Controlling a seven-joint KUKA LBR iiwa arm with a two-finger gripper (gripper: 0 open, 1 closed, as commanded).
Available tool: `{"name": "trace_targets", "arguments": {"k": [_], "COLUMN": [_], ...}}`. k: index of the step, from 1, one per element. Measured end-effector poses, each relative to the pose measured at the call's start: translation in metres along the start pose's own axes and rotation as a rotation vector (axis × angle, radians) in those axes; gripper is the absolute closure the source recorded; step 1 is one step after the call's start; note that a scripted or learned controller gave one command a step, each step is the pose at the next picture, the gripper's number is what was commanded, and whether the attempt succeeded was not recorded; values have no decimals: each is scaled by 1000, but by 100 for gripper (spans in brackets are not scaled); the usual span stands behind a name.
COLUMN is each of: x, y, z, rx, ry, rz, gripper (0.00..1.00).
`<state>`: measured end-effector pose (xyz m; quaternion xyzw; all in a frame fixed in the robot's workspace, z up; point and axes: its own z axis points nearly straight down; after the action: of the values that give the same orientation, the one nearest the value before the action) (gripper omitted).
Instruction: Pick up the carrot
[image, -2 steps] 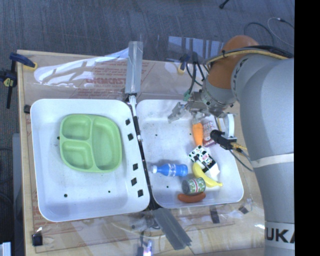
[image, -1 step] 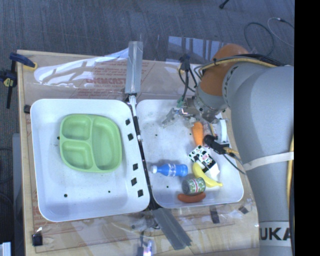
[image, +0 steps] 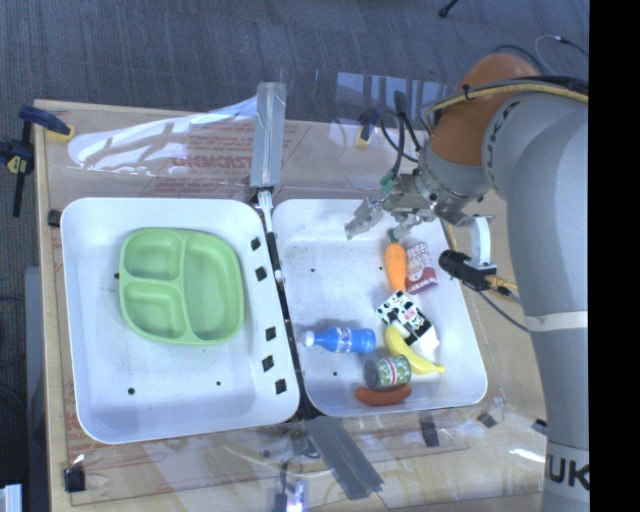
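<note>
A: Green on the far left — the divided plate (image: 182, 283) sits alone in the left bin (image: 90, 400), out of the action.

B: Agreed, all the trouble is in the right bin (image: 330, 240). Moving across, there's a blue bottle (image: 340, 340) lying on its side, a small can (image: 388, 372) with a sausage (image: 382, 395) just below it, a banana (image: 412, 355), and a black-and-white cow-patterned toy (image: 405, 315).

A: And the carrot (image: 396, 266)?

B: Upper right of that bin, standing lengthwise, with a red-and-white packet (image: 420, 266) touching its right side. The cow-patterned toy is just beneath its lower end.

A: Here's the gripper (image: 378, 212), hovering just above the carrot's top end, slightly to its left. Fingers look spread apart, nothing between them.

B: That offset worries me. My read is that a straight drop from there could land a finger on the carrot's tip and roll it instead of straddling it.

A: And the packet?

B: That's the other risk. Pressed against the carrot like that, it could get pinched along with it, or block the right finger from seating properly.
</note>
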<state>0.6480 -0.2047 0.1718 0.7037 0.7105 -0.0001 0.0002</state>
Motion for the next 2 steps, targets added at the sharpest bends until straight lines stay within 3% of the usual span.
{"name": "trace_targets", "arguments": {"k": [1,2], "x": [-3,-4], "y": [8,-27], "z": [81,79], "rx": [4,3], "ry": [1,1], "rz": [1,-43], "gripper": [0,0]}}
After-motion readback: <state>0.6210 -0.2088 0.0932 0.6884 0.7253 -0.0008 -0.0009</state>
